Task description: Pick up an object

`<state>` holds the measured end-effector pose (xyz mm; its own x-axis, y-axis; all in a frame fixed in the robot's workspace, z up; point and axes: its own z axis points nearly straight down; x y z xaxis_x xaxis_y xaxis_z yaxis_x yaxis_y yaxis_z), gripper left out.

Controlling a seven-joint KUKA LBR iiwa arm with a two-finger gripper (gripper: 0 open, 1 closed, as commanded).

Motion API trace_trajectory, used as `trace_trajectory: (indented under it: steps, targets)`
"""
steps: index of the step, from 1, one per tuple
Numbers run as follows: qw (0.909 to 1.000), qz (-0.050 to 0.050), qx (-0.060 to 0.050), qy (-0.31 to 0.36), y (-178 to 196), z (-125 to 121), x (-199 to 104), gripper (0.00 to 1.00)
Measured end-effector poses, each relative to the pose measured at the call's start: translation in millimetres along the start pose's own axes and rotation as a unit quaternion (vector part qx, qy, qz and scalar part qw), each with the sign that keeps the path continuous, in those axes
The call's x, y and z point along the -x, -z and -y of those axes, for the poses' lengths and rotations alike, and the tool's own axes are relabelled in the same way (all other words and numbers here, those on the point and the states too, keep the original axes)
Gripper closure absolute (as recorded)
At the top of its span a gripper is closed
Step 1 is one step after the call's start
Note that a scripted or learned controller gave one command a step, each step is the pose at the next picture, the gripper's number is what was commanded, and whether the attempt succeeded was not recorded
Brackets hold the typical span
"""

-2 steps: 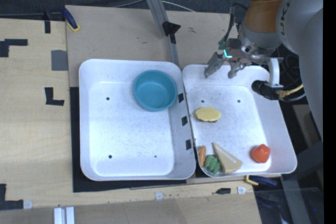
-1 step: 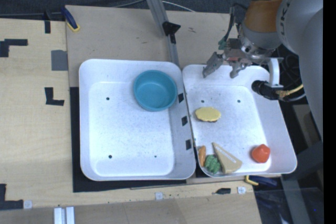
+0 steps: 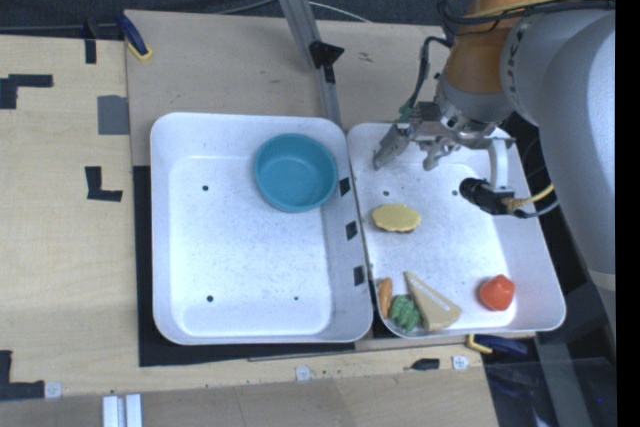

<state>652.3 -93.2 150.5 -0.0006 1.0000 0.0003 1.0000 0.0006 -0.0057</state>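
Yellow cookie [image 3: 396, 218] lies just below the spread-fingered (empty) gripper [image 3: 409, 155].

Bulky grey arm [image 3: 575, 105] with a glossy orange band [image 3: 495, 30], black cables looping around it, and a metallic two-fingered end effector [image 3: 408, 158].

A flat yellow cookie [image 3: 396, 218] lies mid right bin [image 3: 530, 265]. Along its near edge sit a carrot [image 3: 385, 294], green broccoli [image 3: 404, 313], a tan wedge [image 3: 432, 303] and a red tomato [image 3: 496, 292]. A blue bowl [image 3: 294, 172] stands upright in the left bin [image 3: 200, 255].
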Motion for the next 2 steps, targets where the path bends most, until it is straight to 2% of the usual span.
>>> trace_trajectory:
  steps: [1, 2]
  targets:
    - [1.0000, 0.000, 0.000, 0.000, -45, -4, 2, 0.00]
    - [1.0000, 0.000, 0.002, 0.000, -62, -4, 2, 0.00]
